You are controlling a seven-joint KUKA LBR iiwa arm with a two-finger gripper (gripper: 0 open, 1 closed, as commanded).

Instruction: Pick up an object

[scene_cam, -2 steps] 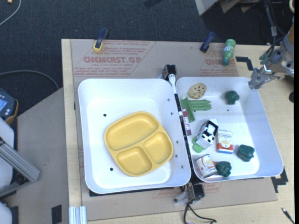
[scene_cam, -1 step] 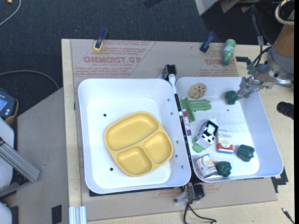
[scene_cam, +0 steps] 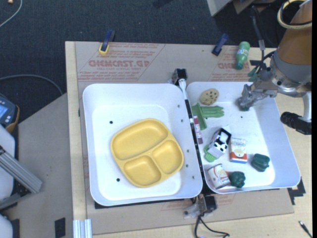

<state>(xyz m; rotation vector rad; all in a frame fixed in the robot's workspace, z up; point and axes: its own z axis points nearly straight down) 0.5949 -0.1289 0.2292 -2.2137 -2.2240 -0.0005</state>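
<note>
Beyond the carton [scene_cam: 218, 175], the hand [scene_cam: 244, 102] hangs low, grip unclear.

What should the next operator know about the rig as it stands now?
Gripper: low over the upper part of the right bin, nothing visibly held.
Right bin contents: cookie, green leafy toy, black-and-white cow toy, red-and-white carton, dark green pepper, a second dark green vegetable beside a small packet.
Left bin: yellow divided plate.
Green bottle lies on the board outside the bins.
Done: no pick.
Left: grasp and lift one object.
</note>
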